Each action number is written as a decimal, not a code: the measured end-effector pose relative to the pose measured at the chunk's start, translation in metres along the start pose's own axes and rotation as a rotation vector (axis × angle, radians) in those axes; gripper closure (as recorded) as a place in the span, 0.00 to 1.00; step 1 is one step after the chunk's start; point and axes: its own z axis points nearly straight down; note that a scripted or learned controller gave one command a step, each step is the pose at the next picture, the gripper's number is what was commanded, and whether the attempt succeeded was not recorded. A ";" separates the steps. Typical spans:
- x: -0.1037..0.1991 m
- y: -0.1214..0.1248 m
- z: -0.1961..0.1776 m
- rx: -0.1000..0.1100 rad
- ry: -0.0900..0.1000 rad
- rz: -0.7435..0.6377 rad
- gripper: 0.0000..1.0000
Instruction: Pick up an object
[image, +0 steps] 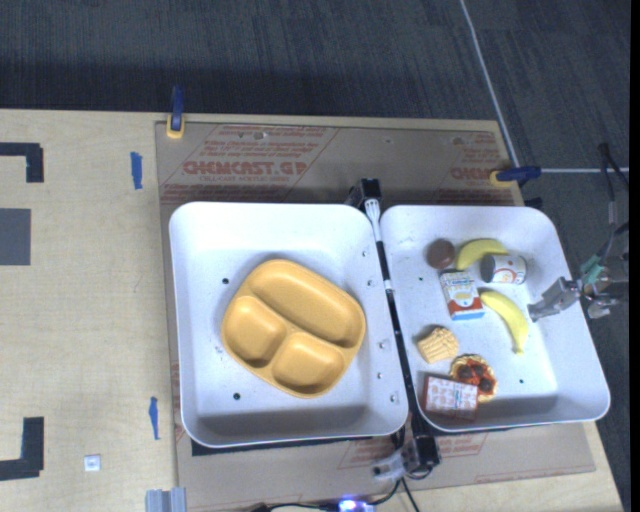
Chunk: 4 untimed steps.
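Observation:
The right bin (570, 395) holds several small items. A banana (478, 250) lies at the back beside a brown round piece (440, 253) and a small white can (505, 269). A second banana (508, 315) lies mid-bin next to a little white and red carton (461, 295). Nearer the front are a yellow waffle piece (437, 344), a pizza slice (473, 373) and a red and white packet (451, 395). My gripper (556, 299) is at the bin's right side, just right of the second banana, with nothing seen in it.
The left bin (195, 300) carries a yellow divided plate (291, 326). A black divider (385, 290) runs between the bins. Cardboard (300, 160) lies under both, held by clamps (176, 110) at the back. Cables (610, 200) hang at the right edge.

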 end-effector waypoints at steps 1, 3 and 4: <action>-0.011 -0.010 0.142 0.001 0.000 0.001 0.00; 0.056 -0.006 0.141 -0.009 -0.003 0.001 1.00; 0.127 0.019 0.053 -0.002 0.000 -0.001 1.00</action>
